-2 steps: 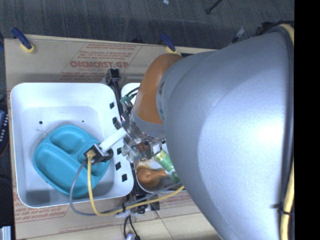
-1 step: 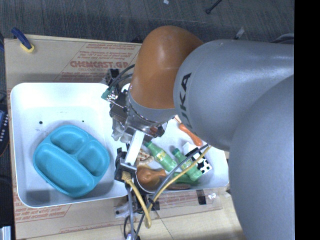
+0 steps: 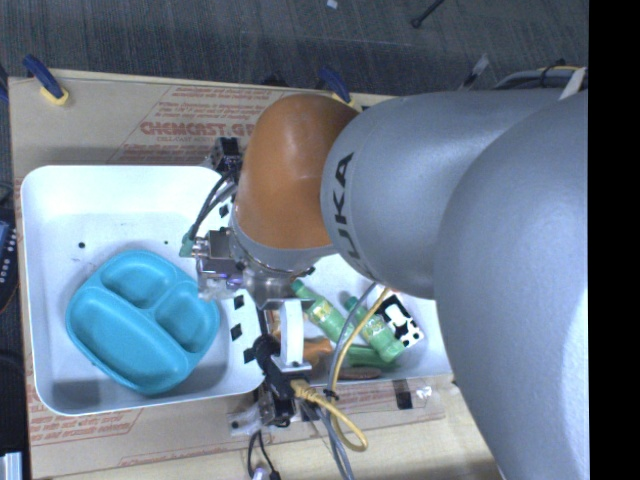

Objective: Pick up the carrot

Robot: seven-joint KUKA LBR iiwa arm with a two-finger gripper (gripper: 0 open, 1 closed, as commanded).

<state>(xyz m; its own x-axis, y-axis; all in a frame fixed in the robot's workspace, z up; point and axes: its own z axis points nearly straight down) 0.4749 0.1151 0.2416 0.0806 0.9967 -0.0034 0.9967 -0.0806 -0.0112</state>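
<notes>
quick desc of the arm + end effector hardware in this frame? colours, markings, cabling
Bulky smooth grey arm with dark "KUKA" lettering on the link and a glossy orange band above the wrist. Below it a metal wrist block with black cables, a white bracket, and a looping yellow cable.

The setting is a robotics laboratory. Indicators: a large grey industrial arm (image 3: 470,198) with exposed cabling, a bench (image 3: 150,118) surfaced with printed cardboard secured by blue clamps (image 3: 45,78), white bins (image 3: 40,268), and dark carpet flooring (image 3: 200,18).
</notes>
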